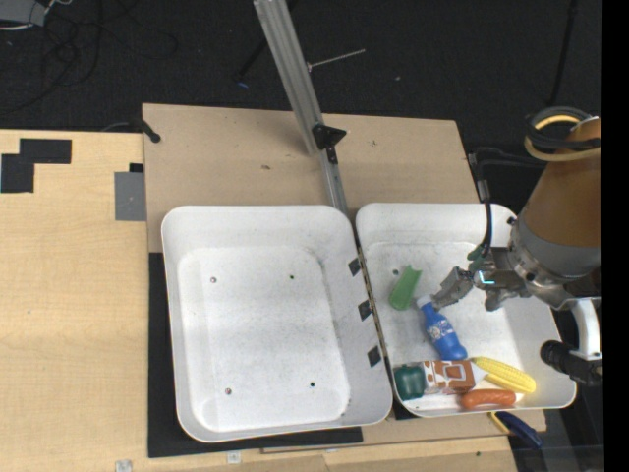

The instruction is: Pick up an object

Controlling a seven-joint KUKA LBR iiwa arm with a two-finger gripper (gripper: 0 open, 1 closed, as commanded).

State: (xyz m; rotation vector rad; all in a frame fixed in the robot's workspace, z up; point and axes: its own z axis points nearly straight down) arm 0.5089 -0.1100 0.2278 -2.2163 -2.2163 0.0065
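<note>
A slanted metal rail (pixel 295 77) rises over the brown board (pixel 246 155) behind the left bin (pixel 256 323). The pale wooden counter (pixel 69 303) stretches left, cables (pixel 39 8) trailing beyond.

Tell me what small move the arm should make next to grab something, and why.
Probably lower the hand a little toward the blue bottle. The hand sits over the right bin with nothing between its fingers, and the bottle lies just below it in the view, apart from the green block and from the pile of items along the near edge.
</note>
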